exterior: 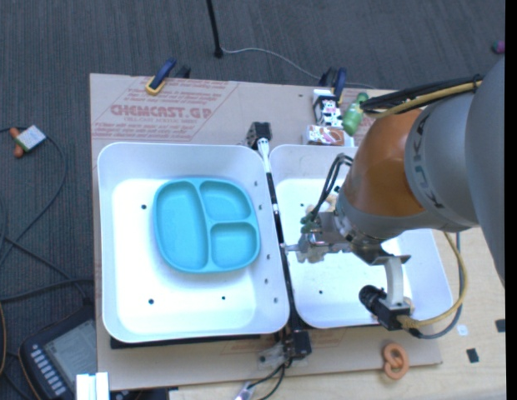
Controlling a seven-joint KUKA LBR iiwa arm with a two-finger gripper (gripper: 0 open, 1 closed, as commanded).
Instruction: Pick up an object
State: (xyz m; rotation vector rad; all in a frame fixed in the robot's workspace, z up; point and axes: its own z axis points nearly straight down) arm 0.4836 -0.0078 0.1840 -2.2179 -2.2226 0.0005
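A light blue plate (207, 223) with three compartments lies flat in the middle of the left bin (117, 307). My gripper (308, 244) hangs low over the left part of the right bin (342, 315), close to the wall between the two bins. The grey arm with its orange band (392, 173) covers much of the right bin, and whatever lies under it is hidden. Something small and greenish (309, 220) shows at the gripper, too unclear to name.
Both bins rest on a brown board (158, 111). Blue clamps (163, 73) (339, 79) sit at its far edge, beside a green and white item (340, 119). An orange ring (395, 361) lies at the front right. A black fixture (260, 132) stands between the bins.
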